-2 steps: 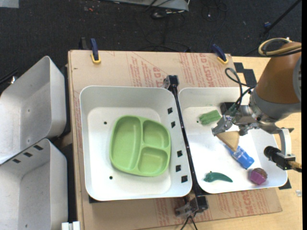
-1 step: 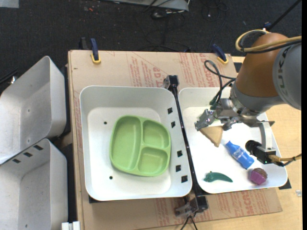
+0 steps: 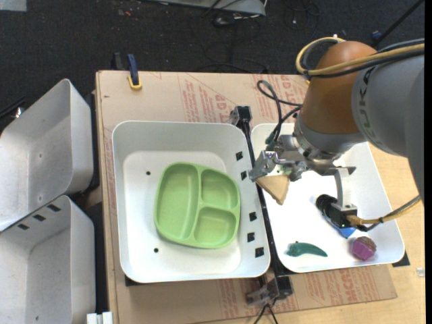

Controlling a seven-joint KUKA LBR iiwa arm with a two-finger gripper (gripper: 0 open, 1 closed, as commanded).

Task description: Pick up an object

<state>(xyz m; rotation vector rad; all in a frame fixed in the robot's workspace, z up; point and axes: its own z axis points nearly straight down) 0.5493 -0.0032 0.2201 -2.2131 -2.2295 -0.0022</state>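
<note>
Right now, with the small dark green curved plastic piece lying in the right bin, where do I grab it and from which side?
Grip the small dark green curved plastic piece across its thicker left half, coming straight down. It lies flat and elongated in the right white bin, tapering rightward, so its narrow width probably suits a top grasp best.

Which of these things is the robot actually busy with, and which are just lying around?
In the job: the arm; the tan wedge just below its tip, probably the pick.
Just lying about: green plate in the left bin; dark green pod and purple ball in the right bin.
</note>
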